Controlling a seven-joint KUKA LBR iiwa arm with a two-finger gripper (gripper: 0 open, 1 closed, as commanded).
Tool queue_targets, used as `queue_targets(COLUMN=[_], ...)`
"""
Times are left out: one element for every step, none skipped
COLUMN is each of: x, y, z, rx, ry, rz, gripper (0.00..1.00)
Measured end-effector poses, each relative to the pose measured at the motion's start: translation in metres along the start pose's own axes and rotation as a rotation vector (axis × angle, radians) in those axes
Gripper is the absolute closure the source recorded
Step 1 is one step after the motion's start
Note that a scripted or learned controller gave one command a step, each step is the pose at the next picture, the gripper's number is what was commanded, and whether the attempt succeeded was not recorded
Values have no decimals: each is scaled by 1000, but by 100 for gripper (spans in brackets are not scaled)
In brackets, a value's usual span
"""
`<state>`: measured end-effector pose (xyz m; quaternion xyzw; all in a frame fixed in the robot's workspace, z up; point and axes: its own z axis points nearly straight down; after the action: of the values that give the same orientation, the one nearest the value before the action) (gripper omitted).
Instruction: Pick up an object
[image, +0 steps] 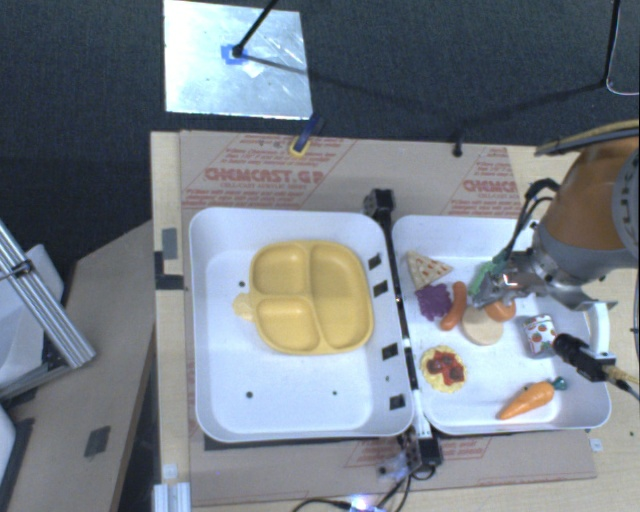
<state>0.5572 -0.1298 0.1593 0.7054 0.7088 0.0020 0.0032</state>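
Note:
My gripper (497, 287) hangs low over the middle of the right bin (590, 410), right above an orange round toy (501, 310) and a tan disc (482, 329). A green piece (483, 274) shows at the gripper's left side. To its left lie a red sausage (455, 305), purple grapes (433, 299) and a pizza slice (428, 268). Toward the bin's front are a small round pizza (444, 368) and a carrot (527, 399). A white and red block (539, 335) lies to the gripper's lower right.
The left bin (215, 400) holds a yellow divided plate (303, 297). A black ridge with clips (392, 300) separates the two bins. The arm's orange and grey body (595, 215) covers the right bin's far right corner. A black part (577, 357) sticks out near the block.

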Motion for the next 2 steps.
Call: queue_targets(x=[-3, -3], y=[-8, -7], z=[-56, -66], rx=[0, 3], ry=[0, 1], rz=[1, 0], gripper=[100, 100])
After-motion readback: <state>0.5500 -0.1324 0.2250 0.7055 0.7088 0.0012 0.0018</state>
